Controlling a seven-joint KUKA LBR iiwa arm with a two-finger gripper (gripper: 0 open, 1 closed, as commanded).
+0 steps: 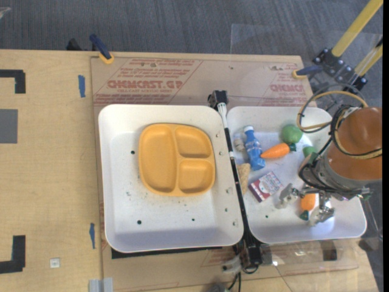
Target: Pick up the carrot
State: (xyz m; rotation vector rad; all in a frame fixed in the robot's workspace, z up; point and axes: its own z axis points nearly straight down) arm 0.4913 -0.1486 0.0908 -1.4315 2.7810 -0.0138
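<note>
1. The carrot (276, 151) is lying in the right bin (349, 230), near its back edge, beside a blue bottle (252, 148).
2. The gripper (307, 204) is sitting near the front edge, clenched on an orange thing (308, 202), not the carrot.
3. It should be letting go first, then going over the carrot's middle.

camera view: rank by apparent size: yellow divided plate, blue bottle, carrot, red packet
1. yellow divided plate, by far the largest.
2. blue bottle.
3-4. carrot and red packet look about alike; the carrot is longer and the packet wider, so I won't rank them.
</note>
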